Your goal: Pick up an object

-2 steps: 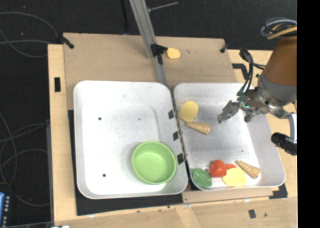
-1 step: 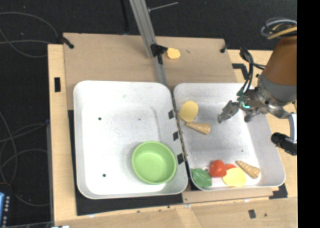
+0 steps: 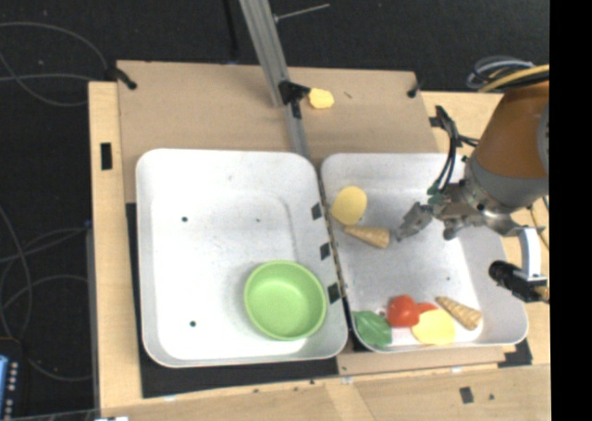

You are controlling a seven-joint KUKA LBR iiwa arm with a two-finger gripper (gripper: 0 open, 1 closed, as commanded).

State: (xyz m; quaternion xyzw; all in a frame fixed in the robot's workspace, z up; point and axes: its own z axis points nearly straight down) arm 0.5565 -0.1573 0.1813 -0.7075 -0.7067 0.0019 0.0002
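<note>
The ice cream cone (image 3: 368,237) with the yellow scoop (image 3: 349,204) on it lies near the left wall of the right bin (image 3: 393,169), and the gripper (image 3: 413,221) hangs just beside its tip with nothing in it, though I can't tell if it's apart or together. A red, yellow and green pile (image 3: 407,319) and a second cone (image 3: 460,312) sit along that bin's front edge, and a green bowl (image 3: 285,299) is in the front right corner of the left bin (image 3: 185,188).
</note>
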